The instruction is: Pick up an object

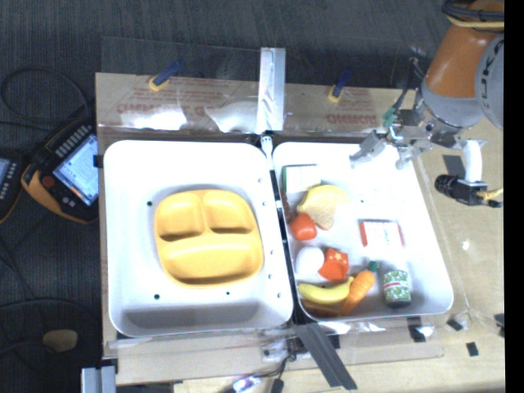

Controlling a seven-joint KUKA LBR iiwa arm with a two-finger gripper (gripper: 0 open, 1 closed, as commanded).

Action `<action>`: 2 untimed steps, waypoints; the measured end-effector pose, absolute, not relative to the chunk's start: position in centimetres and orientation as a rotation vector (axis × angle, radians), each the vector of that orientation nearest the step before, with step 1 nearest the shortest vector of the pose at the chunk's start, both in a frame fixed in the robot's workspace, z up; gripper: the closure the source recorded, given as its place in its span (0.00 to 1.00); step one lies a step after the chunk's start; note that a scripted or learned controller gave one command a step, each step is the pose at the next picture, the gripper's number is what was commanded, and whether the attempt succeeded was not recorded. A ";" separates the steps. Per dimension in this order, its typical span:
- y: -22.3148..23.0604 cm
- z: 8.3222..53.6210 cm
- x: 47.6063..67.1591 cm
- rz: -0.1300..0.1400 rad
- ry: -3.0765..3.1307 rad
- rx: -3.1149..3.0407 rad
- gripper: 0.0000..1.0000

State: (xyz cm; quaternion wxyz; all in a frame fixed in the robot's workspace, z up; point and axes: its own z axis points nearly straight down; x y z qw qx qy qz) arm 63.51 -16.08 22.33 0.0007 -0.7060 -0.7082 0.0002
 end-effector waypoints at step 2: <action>-10.3 9.0 62.2 -0.008 -2.213 -2.246 0.00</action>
